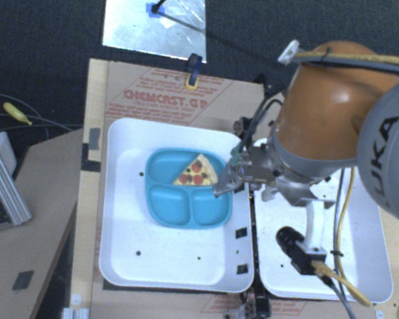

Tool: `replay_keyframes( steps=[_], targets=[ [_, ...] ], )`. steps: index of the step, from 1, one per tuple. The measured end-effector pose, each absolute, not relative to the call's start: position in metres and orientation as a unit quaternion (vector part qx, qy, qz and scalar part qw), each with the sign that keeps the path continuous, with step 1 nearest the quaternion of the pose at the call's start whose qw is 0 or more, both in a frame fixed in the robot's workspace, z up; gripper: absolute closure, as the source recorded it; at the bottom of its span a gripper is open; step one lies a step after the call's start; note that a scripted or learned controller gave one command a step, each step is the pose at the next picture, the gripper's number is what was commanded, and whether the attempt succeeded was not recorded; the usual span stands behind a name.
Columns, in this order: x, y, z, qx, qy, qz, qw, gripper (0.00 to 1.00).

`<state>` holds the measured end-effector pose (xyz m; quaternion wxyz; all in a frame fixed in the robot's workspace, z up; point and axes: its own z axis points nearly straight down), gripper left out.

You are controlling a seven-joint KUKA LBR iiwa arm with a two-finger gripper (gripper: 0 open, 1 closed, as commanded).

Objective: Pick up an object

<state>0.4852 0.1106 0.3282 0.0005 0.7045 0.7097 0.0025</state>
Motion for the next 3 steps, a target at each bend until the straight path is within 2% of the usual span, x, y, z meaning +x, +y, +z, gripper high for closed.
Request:
replay_keyframes(
  steps=[1, 2, 3],
  targets=[
    [0.488, 0.109, 0.337, 0.704, 0.711, 0.0024, 0.001, 1.00],
    [0.488, 0.090, 0.428, 0.706, 0.709, 0.0054, 0.003, 1.00],
    [0.486, 0.161, 0.452, 0.703, 0.711, 0.0027, 0.000, 1.00]
  ],
)
